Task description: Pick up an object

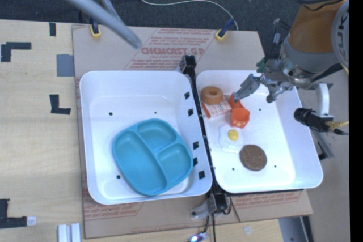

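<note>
Over right bin: gripper (260, 89) hung above the upper part of right bin (303, 178), arm reaching in from the right.
Pincer state: spread apart, nothing between the fingers.
Targets: donut (212, 94) at bin's upper left, orange block (240, 116) just below the near finger, fried egg (232, 137) mid-bin, brown cookie (253, 157) lower down; all lay on the bin floor.
Left bin: blue divided plate (152, 156), untouched.
Progress: approach stage at most; no grasp, no lift.
Remaining: descend, close on one item (orange block looked nearest), raise it clear.
</note>
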`<action>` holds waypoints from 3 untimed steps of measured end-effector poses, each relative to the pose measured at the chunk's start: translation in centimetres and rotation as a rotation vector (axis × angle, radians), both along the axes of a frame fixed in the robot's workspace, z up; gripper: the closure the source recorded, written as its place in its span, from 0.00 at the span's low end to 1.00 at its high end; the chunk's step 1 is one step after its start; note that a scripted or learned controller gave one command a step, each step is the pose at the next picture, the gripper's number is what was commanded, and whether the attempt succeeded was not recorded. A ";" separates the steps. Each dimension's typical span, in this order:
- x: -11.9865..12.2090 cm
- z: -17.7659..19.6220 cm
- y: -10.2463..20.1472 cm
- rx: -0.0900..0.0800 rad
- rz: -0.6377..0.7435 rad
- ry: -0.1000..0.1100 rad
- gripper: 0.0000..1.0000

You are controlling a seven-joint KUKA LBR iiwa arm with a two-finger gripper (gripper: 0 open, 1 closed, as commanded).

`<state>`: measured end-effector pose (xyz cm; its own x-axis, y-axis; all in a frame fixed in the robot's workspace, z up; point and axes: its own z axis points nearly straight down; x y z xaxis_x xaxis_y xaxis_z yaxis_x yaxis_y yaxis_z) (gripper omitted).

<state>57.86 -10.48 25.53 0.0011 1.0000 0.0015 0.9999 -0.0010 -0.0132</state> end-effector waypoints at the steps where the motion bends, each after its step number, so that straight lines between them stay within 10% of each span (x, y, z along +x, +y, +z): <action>1: 0.2 0.6 0.0 -0.001 0.003 -0.011 0.00; 3: 0.4 -11.4 -1.5 -0.002 0.001 -0.006 0.00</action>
